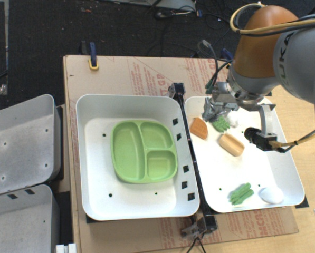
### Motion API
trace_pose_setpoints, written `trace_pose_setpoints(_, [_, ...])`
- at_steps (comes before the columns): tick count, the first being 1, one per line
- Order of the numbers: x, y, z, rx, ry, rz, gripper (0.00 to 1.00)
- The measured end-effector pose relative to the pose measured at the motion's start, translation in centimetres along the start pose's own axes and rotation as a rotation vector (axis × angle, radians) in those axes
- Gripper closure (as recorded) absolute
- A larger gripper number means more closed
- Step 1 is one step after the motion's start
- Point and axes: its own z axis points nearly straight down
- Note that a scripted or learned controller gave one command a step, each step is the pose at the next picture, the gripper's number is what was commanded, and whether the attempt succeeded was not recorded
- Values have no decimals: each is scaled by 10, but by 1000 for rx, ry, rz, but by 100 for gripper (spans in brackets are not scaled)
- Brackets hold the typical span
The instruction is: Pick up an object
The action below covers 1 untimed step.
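Approach step, it seems: tool (216,113), its grip state impossible to tell, hangs over a green piece (220,124) at the right bin's (284,167) far-left corner, needing a clean closure next.

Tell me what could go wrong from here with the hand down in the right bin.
The hand sits low at the right bin's far end, right over a small green piece, with an orange wedge close beside it. It could nudge the wedge or pinch both. The piece is small and may slip out. The tan roll nearby could get bumped.
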Motion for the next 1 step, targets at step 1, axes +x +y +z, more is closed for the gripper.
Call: trace_pose_setpoints(1, [53,-26,7,1,-1,2,100])
